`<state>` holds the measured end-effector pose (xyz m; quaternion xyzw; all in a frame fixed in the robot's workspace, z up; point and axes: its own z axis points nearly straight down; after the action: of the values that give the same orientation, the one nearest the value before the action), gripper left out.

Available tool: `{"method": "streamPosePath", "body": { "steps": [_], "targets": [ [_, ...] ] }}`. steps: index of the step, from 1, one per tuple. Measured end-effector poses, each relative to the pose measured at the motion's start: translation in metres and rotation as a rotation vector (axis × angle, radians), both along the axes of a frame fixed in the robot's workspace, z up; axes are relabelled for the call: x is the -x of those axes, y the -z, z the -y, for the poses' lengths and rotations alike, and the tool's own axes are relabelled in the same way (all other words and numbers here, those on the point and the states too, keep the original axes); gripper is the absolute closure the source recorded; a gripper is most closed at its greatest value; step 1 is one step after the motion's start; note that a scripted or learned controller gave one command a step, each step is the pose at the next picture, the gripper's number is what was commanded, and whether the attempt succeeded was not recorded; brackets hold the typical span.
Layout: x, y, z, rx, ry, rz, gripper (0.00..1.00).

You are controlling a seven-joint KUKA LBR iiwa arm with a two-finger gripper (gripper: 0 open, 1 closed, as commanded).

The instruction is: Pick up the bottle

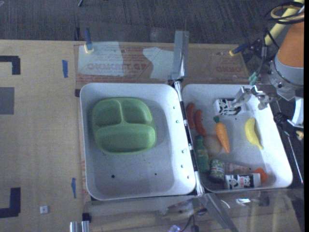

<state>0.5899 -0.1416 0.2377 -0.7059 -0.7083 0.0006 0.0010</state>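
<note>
A bottle [243,181] with a white, black-spotted label lies on its side along the near wall of the right bin [282,149]. An orange-red end shows at its right. My gripper [240,100] hangs over the far part of that bin, well away from the bottle. It is just right of a small black-and-white object [224,106], and I cannot tell whether it touches that object. The grey arm with its orange band [293,47] comes in from the upper right.
The right bin also holds a carrot [222,135], a banana [252,132], two red sausages [195,119], a pale round item [211,144], a dark green item [202,157] and a small jar [217,168]. The left bin [96,178] holds a green divided plate [124,124].
</note>
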Motion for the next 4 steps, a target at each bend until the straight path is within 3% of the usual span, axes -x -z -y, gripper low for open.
{"method": "streamPosePath", "body": {
  "steps": [1,2,3,4],
  "targets": [
    [-0.001,-0.01,0.0,0.0,-0.002,0.001,1.0],
    [0.057,0.042,0.062,0.0,0.243,-0.002,1.0],
    [0.11,0.006,0.07,-0.001,0.312,-0.002,1.0],
    [0.109,-0.003,0.07,0.0,0.312,-0.003,1.0]
  ]
}}
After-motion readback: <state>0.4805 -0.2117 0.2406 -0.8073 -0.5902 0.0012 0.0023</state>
